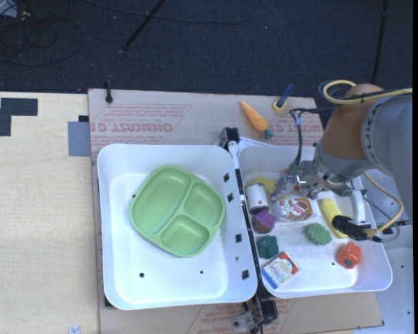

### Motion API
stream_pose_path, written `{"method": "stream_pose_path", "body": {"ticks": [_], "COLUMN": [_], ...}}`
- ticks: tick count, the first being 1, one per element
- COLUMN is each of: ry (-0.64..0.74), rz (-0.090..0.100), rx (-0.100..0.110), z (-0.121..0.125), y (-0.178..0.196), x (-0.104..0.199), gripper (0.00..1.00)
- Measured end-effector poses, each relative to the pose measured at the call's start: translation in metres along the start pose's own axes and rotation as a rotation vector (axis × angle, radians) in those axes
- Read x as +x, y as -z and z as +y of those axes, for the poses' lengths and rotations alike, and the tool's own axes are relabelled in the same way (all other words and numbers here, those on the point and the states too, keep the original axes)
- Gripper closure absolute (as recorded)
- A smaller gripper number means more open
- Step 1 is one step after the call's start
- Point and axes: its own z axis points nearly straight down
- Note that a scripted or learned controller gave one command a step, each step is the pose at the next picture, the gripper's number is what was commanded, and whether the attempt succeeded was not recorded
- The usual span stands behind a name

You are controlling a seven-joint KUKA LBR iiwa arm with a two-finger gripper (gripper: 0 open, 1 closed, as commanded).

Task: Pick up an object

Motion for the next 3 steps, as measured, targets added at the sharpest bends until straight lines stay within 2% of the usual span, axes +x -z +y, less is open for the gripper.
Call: {"method": "stream_pose_path", "body": {"ticks": [1, 2, 3], "ry": [-0.005, -0.005, -0.001], "rz": [0.002, 0.002, -0.003], "rx": [0.001, 0.001, 0.004], "z": [0.0, 0.0, 0.026], "y": [0.01, 0.01, -0.001], "x": [-0.001, -0.001, 0.022], "gripper": [1.0, 0.0, 0.0]}}
